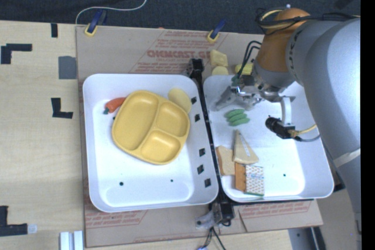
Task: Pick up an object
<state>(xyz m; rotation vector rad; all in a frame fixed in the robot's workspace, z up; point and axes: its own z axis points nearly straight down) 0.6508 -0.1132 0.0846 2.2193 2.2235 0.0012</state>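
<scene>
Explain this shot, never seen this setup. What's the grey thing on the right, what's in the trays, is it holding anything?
One camera, fixed above a bench, looks down at a slant. The big grey shape with the orange band is a robot arm reaching in from the right. Its gripper is low over the back of the right bin, just above a small green toy vegetable. I cannot tell whether the fingers are open or shut, and nothing shows between them.

The right bin also holds a pale wedge, some flat tan pieces and a small box near the front.

The left bin holds a yellow divided plate, an orange carrot-like piece and a pale yellow piece at the plate's back edge.
</scene>
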